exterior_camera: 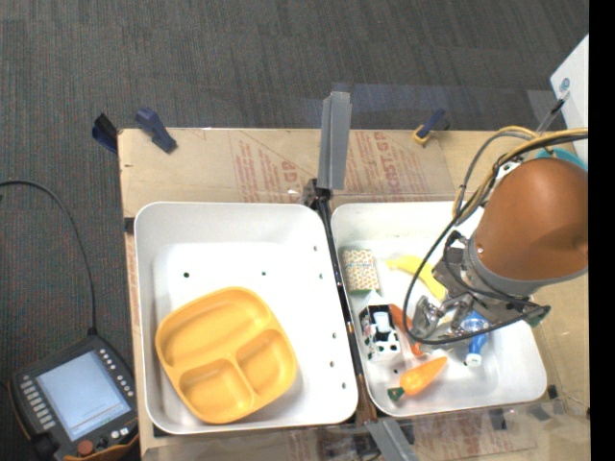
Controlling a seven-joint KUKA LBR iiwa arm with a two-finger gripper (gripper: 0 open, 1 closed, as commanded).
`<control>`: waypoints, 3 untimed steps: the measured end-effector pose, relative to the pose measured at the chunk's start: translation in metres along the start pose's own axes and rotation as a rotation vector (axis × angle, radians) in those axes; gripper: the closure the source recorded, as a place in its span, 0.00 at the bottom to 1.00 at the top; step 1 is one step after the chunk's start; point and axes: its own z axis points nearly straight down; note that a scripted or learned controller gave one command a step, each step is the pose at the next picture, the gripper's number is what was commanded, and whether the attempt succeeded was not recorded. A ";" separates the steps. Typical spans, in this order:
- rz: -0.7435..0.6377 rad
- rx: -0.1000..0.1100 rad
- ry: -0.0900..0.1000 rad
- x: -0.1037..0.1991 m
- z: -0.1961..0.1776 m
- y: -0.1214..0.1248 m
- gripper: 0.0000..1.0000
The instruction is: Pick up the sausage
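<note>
Camera view: the metal two-finger claw [430, 317] is seen low in the right white plastic bin [524, 377]; whether it's spread or pinching can't be told. A reddish sausage-like piece [401, 319] is spotted just beside it, next to a small black-and-white cow toy [382, 331] and an orange plastic carrot [421, 376]. Red printed lettering on the brown cardboard sheet [250, 166] can't be read. A yellow divided plate [225, 352] is parked in the left white bin [154, 238], dark grey carpet [240, 46] all round.

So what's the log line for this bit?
claw: low in right bin | sausage: not identifiable | carrot: lying loose | yellow tray: left bin
</note>
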 end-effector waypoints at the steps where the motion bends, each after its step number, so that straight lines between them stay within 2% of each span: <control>1: -0.343 0.006 -0.006 -0.019 -0.101 -0.031 1.00; 2: -0.354 0.001 -0.001 -0.044 -0.062 0.063 1.00; 3: -0.386 0.004 -0.004 -0.071 -0.111 -0.036 1.00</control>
